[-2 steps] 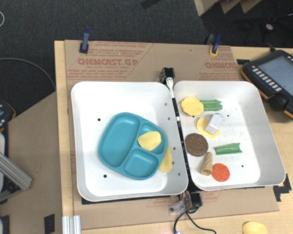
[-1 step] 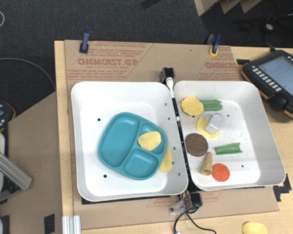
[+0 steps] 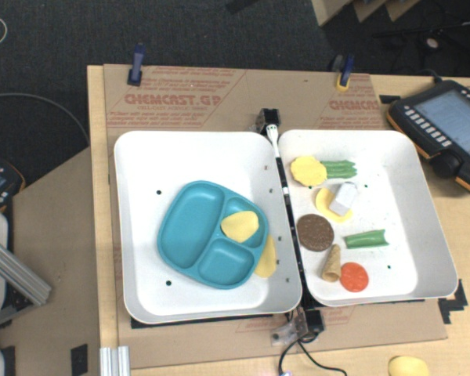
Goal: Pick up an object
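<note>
The candidate objects are sorted by bin, probably so that I lift from one and deposit in the other: the right bin (image 3: pixel 403 210) holds a cluster of loose toy foods, among them a brown disc (image 3: pixel 315 231), a red disc (image 3: pixel 354 277), a small cone (image 3: pixel 331 262) and a green bean pod (image 3: pixel 366 240), lying near one another. The left bin (image 3: pixel 141 210) holds a blue divided tray (image 3: pixel 189 233) carrying a yellow piece (image 3: pixel 240 225), with a second yellow piece (image 3: pixel 266 261) just beside its rim. I cannot tell the state of my hand, so no grasp can be confirmed.

Brown bench (image 3: pixel 180 100), two white bins (image 3: pixel 137 210), perhaps clamped
</note>
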`<state>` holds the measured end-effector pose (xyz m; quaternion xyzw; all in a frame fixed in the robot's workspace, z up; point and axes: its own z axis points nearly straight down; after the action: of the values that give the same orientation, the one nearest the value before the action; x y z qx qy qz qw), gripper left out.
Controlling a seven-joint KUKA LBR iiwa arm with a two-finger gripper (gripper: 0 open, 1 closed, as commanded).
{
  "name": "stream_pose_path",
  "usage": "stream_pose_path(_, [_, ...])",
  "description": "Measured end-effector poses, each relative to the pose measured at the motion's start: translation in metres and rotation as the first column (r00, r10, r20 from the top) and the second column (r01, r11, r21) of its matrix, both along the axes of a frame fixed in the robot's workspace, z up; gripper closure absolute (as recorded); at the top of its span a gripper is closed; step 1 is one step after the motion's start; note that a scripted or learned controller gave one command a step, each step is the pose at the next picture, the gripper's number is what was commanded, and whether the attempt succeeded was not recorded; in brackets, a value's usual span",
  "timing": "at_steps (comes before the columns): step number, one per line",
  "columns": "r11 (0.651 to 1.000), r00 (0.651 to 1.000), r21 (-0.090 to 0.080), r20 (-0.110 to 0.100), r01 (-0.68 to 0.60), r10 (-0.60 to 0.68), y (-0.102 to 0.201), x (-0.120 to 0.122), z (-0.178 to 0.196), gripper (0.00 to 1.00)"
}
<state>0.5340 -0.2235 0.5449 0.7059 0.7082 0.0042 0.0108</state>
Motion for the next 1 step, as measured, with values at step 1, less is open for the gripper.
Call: stream_pose_path(1, [1.0, 0.999, 0.014, -0.034, 0.007, -0.007, -0.0005, -0.0579, -0.1242, 1.0])
